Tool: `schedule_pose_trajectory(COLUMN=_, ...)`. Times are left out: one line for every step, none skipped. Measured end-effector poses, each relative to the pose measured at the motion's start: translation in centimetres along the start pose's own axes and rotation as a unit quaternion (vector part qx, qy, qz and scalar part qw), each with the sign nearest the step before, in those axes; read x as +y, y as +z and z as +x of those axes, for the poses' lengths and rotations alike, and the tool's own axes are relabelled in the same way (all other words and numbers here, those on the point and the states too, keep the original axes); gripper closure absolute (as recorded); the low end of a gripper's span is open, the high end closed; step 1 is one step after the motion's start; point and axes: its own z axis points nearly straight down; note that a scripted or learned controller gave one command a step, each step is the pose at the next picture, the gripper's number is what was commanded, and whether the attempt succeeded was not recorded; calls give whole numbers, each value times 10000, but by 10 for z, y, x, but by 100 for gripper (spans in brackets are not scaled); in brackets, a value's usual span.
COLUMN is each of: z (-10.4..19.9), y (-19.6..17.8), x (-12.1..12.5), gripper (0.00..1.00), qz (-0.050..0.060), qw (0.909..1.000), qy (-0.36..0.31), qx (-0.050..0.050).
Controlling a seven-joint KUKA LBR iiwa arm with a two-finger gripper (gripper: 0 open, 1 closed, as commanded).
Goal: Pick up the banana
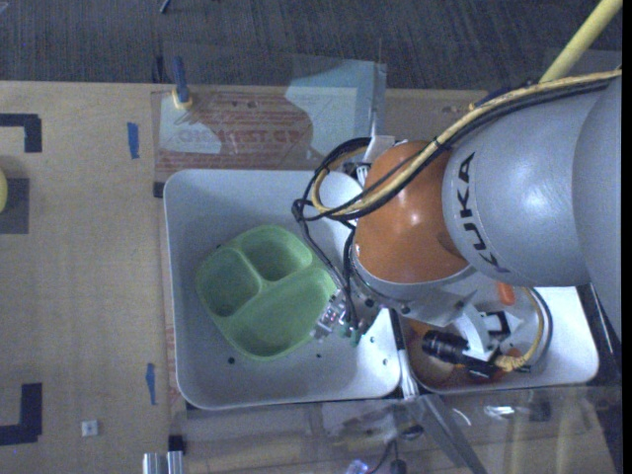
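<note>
- Banana: I can't spot it anywhere; the arm (474,205) covers much of both bins.
- End effector state I cannot tell.
- Green tray (265,289) sits in the left bin (197,363).
- Pick looks undone.

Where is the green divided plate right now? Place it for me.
The green divided plate lies in the left white bin, toward that bin's middle in the camera view, its right edge close beside the arm's orange band.
</note>
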Motion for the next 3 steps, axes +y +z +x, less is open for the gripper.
schedule_pose_trajectory(z=-92, y=-26, x=85, gripper=100, qz=-19, qw=9999, qy=-146, qx=-21)
schedule_pose_trajectory(z=-72, y=-16, x=16, gripper=100, qz=-7, qw=9999, qy=100, qx=-11)
schedule_pose_trajectory(z=-42, y=-9, x=62, gripper=100, qz=-16, qw=9976, qy=693, qx=-18)
